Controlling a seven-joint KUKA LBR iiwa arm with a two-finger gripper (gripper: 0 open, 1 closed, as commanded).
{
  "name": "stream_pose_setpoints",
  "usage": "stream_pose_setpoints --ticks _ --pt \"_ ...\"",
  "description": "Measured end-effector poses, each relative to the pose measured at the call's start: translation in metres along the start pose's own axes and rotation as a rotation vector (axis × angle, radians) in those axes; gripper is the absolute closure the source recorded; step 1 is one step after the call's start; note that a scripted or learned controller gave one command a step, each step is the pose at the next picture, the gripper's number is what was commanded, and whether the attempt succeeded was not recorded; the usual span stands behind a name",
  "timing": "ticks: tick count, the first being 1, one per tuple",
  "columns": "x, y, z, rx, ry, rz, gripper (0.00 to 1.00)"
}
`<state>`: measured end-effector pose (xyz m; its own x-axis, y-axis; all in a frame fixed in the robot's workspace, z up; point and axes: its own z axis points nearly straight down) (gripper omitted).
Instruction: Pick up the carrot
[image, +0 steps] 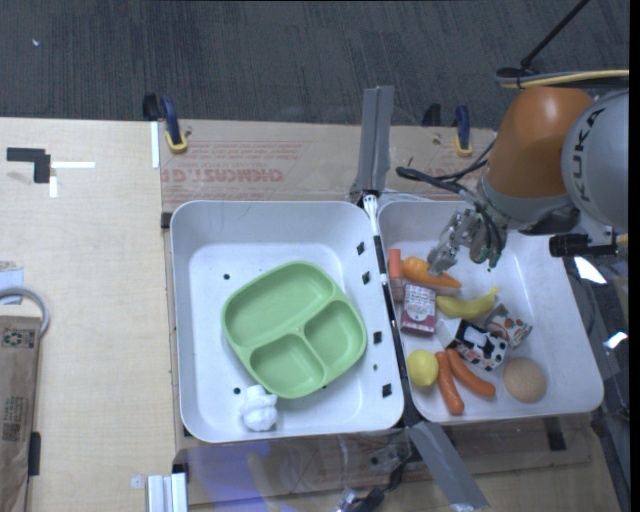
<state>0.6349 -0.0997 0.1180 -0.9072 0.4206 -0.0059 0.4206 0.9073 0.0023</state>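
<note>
Nearest you, at the front of the right bin (575, 400), two carrots (462, 377) lie side by side, touching the lemon (423, 367) on their left and running from the cow-print carton (484, 343) down toward the front rim. Their long axes slant from upper left to lower right, thick ends up by the carton, tips near the rim. An egg-like ball (524, 381) sits just to their right.

You should expect them to be light, stiff and smooth, likely plastic toys, so they may roll or squirt out under a pinch. I would take one across its thick middle, jaws closing across the long axis, not along it.

Another orange piece (433, 272), possibly a carrot too, lies further back, pointing toward the banana (468, 304). The gripper (462, 245) hangs right above it, near the bin's back wall; you cannot tell from this view whether the jaws are parted or closed, and nothing shows clearly between them.

Over in the left bin (200, 300) you have a green divided plate (295, 328) and a small white lump (259, 409).
</note>
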Motion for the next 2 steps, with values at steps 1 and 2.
stream_pose_setpoints --ticks 1,2 --pt "0.011 0.052 -0.075 0.0 0.0 -0.217 1.0" --pt "0.112 0.035 -0.127 0.0 0.005 -0.461 1.0"
